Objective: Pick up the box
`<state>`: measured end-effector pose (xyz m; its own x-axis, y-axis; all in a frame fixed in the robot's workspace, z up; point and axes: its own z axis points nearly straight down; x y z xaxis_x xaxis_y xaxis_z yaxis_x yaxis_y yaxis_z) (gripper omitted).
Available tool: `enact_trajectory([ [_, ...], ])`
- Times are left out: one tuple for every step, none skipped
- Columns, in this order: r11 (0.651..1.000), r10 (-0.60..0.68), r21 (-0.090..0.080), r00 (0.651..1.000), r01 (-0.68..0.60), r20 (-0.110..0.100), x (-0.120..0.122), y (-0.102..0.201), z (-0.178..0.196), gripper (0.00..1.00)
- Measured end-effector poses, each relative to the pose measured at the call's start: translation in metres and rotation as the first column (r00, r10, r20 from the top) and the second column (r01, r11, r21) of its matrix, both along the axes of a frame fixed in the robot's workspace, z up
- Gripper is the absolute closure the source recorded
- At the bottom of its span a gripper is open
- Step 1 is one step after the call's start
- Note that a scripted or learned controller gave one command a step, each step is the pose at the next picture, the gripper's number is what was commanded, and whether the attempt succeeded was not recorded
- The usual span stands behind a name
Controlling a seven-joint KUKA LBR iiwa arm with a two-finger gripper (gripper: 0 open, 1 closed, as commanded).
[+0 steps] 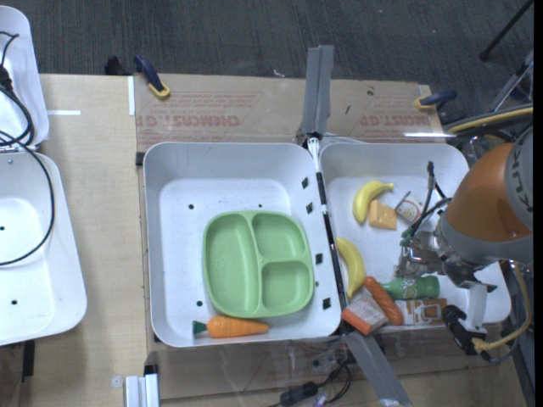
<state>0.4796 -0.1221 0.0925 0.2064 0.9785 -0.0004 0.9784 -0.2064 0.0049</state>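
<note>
The box [366,314] lies low-left of the pincer [411,261] — apart.

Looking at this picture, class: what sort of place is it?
Probably a robot test bench in a lab: two white bins of toy food like a banana, a robot arm, and clamps holding cardboard.

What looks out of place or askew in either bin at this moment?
A small orange-brown box sits tilted at the right bin's near-left corner, riding up toward the rim by the divider. A carrot lies outside the green tray in the left bin.
</note>
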Motion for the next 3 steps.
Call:
enact_trajectory([
  [1.0,0.001,0.0,1.0,-0.001,0.001,0.0,0.0,0.0,0.0],
  [0.999,-0.053,0.0,0.999,0.053,-0.007,0.091,-0.063,-0.001,0.0],
  [0.999,-0.048,-0.002,0.999,0.048,-0.009,0.091,-0.062,0.008,1.0],
])
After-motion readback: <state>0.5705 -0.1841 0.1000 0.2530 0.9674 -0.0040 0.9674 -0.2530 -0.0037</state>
